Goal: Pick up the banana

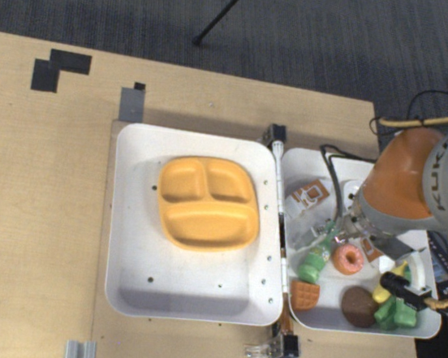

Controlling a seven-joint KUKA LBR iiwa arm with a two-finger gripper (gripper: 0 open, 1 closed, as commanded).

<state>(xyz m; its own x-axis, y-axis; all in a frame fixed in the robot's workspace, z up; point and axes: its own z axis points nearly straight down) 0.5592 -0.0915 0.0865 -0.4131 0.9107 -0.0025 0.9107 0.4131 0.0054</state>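
In the right bin (314,318), a small yellow piece (380,295) shows between a brown round toy (359,307) and a green toy (397,314). It may be the banana, and most of it is hidden. My gripper (346,231) hangs low over the middle of the right bin, under the orange wrist band (399,182). It is just above a pink donut (349,259), to the upper left of the yellow piece. Nothing can be seen held in it.
The left bin (124,284) holds a yellow divided plate (207,201). The right bin also has a green vegetable toy (311,267), an orange waffle-like piece (304,294) and a brown-and-white packet (310,195). The bin walls stand close around the toys.
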